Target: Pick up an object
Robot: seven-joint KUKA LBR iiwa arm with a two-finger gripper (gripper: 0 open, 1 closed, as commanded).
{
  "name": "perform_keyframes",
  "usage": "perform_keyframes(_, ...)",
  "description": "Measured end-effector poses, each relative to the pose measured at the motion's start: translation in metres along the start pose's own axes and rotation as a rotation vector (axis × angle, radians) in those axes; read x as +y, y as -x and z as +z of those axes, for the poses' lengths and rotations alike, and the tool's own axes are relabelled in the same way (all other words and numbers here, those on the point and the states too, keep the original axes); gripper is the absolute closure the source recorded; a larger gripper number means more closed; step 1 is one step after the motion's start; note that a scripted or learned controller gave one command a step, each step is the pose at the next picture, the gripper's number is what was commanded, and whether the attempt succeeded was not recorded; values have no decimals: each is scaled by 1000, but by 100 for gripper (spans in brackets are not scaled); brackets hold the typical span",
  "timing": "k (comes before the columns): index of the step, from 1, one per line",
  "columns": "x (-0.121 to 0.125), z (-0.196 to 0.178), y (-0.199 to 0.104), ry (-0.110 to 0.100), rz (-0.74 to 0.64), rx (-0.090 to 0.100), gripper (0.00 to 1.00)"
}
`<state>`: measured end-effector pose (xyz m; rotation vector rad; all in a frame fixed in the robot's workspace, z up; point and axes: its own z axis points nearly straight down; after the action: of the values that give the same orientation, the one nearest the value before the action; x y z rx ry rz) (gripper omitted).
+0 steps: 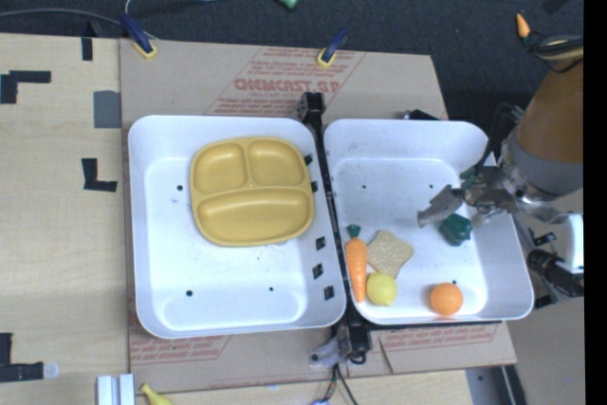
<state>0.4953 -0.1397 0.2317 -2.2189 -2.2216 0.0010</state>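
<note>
The end effector (453, 209) hangs over the right bin (417, 139) near its right wall, fingers spread, with a dark green object (457, 229) just beside them, not visibly pinched. Along that bin's front edge lie a carrot (356, 267), a cracker (389, 251), a lemon (381, 289) and an orange (446, 299). A yellow divided plate (252, 189) sits in the left bin (152, 232)

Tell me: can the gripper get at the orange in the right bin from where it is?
Probably yes. The orange lies alone near the bin's front wall, apart from the lemon; the gripper hangs above the same bin.
</note>
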Motion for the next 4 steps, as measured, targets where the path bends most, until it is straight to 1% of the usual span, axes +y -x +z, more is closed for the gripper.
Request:
perform_keyframes(1,67,144,50,10,0,-4,0)
perform_keyframes(2,124,144,76,8,-1,-4,0)
perform_keyframes(3,66,145,52,6,2,-4,0)
perform_keyframes(4,24,145,34,8,2,-4,0)
